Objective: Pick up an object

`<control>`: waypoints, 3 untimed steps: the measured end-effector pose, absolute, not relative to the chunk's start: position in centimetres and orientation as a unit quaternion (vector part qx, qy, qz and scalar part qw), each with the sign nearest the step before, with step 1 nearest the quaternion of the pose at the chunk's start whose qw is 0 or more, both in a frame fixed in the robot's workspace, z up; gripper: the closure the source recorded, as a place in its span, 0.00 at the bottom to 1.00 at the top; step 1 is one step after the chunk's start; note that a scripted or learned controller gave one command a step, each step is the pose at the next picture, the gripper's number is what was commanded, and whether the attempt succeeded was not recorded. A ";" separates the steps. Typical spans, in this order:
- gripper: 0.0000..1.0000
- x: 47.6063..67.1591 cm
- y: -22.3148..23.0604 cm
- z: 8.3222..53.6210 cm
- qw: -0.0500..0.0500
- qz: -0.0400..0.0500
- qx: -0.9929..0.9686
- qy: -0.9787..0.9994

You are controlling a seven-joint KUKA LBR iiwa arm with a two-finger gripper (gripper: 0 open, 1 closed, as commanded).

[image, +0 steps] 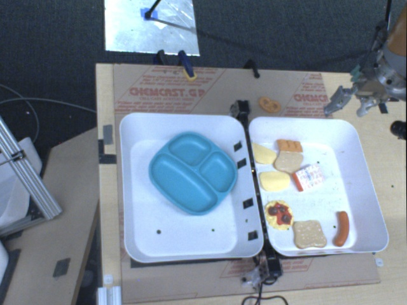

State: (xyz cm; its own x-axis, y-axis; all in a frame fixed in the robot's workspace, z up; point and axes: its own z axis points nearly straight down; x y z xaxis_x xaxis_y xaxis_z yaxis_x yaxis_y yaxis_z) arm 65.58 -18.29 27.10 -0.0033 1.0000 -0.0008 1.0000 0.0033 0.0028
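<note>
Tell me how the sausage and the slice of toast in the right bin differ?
The sausage is long, thin and orange-red; the toast is flat, squarish and pale tan. The sausage lies lengthwise near the bin's right wall, while the toast sits to its left by the front wall, just below a small pizza. The toast covers more of the floor. Both lie flat in the right bin, apart from each other.

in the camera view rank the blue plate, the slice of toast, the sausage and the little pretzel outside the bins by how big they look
Largest to smallest:
1. Blue divided plate, by far the largest.
2. Toast slice.
3. Sausage: about as long as the toast, but much thinner.
4. Pretzel, though it lies farther from the camera, so this is less sure.
</note>
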 end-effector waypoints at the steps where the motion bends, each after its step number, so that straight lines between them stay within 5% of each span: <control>1: 0.00 66.8 -6.8 17.9 -0.004 0.001 0.702 0.712; 2: 0.00 66.7 -13.6 10.4 -0.001 -0.002 0.708 0.706; 3: 0.00 67.1 -14.6 18.7 0.005 0.003 0.707 0.707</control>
State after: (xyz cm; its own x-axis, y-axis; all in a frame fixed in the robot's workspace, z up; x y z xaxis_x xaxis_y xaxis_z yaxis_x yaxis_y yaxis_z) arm 67.08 -14.56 18.70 -0.0008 1.0000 -0.0027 0.9999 0.0009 0.0110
